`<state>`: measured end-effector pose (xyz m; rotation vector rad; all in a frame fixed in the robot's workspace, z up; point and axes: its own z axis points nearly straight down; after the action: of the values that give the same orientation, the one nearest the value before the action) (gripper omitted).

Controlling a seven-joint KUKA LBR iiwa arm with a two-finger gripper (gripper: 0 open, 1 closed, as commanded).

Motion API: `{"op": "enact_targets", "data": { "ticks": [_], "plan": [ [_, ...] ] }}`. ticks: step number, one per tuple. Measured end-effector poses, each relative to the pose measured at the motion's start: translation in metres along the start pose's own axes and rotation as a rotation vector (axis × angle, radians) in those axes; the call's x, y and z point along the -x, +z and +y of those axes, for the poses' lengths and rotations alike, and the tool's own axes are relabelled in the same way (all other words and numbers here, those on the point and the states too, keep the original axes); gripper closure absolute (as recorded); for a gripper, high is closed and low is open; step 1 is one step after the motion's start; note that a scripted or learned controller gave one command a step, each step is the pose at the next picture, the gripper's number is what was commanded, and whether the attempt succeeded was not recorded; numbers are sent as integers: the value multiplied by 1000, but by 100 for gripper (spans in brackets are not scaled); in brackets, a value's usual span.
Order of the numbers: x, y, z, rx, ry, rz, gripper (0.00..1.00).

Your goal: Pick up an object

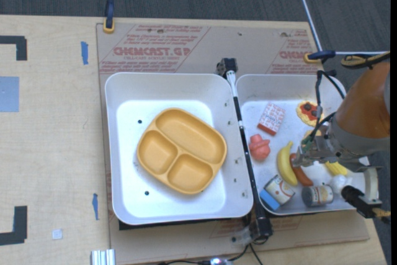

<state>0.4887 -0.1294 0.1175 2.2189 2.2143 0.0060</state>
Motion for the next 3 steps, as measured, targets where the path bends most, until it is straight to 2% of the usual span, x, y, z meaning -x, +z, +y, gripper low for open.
{"op": "enact_targets", "data": {
  "ticks": [1,2,3],
  "plan": [
    [0,0,0,0,0,0,0],
    [-32,32,-9,-5,-2,2,0],
    [-31,21,-7,0,-1,0,100]
  ]
}}
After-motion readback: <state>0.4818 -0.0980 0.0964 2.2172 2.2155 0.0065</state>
